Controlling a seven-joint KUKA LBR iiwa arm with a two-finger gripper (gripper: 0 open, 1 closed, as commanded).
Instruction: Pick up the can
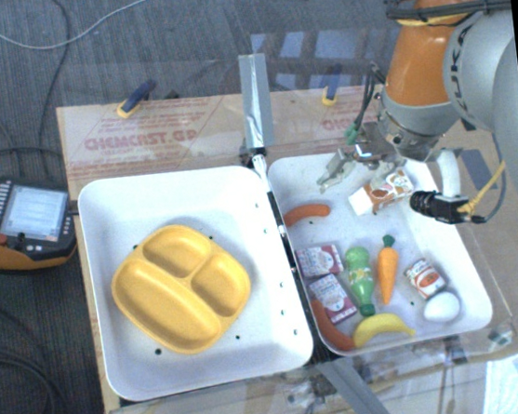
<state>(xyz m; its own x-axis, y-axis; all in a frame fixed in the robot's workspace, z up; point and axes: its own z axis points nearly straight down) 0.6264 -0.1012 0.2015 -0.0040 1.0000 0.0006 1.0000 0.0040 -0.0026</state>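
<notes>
At two o'clock in the right bin (478,310), the gripper (337,171) hangs with its jaws open wide and nothing in them. The can (425,277) lies far off, at five o'clock, between the carrot (388,270) and the egg (441,306). A grab could hit those crowded neighbors instead.

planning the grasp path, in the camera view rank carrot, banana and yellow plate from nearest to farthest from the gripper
Measured from the gripper, at the far end of the right bin:
1. Carrot, upright in the right bin's middle.
2. Banana, at the right bin's near edge.
3. Yellow plate, across the divider in the left bin.
</notes>
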